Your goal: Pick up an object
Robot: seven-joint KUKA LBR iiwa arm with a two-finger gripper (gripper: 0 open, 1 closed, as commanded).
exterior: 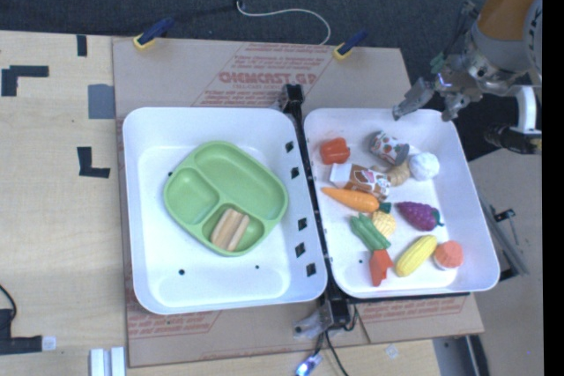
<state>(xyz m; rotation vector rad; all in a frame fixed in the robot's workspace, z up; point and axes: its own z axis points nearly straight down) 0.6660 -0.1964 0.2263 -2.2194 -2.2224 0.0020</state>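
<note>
The right bin (pixel 467 180) holds several toy foods: a red piece (pixel 334 151), a grey-brown can-like item (pixel 386 146), a white ball (pixel 425 165), a carrot (pixel 351 199), a purple grape bunch (pixel 418 214), a yellow corn cob (pixel 416 255), an orange round piece (pixel 448 254) and a green piece (pixel 368 232). My gripper (pixel 430 101) hangs above the bin's far right corner, open, with nothing between its fingers. It stands apart from all the toys.
The left bin (pixel 145 189) holds a green divided plate (pixel 226 195) with a tan hot-dog-like piece (pixel 230 227) in one compartment. Both bins rest on a cardboard sheet (pixel 256 75). A white cable (pixel 282 11) runs across the dark floor behind.
</note>
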